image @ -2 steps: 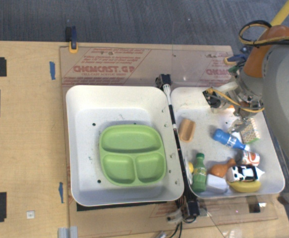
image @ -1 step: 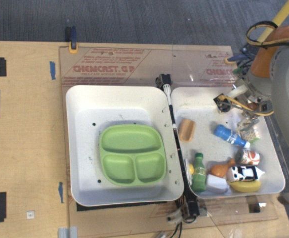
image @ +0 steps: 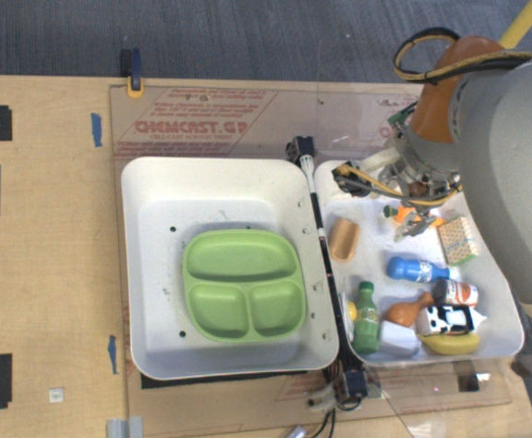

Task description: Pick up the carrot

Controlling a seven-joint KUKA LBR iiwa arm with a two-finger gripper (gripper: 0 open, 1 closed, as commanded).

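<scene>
The carrot (image: 408, 312) looks like the orange-brown tapered piece near the front of the right bin (image: 503, 286), lying between a green bottle (image: 366, 316) and a black-and-white cow toy (image: 449, 319). My gripper (image: 410, 210) hangs over the back of that bin, well behind the carrot. Directly under it are small orange and green bits (image: 417, 221); I cannot tell whether they are a toy or part of the gripper. The arm's grey body covers the bin's right side.
The right bin also holds a tan roll (image: 343, 238), a blue bottle (image: 418, 269), a waffle-like square (image: 457, 240), a white-and-orange bottle (image: 460, 293) and a banana (image: 450, 343). The left bin (image: 156, 199) holds a green divided plate (image: 244, 283).
</scene>
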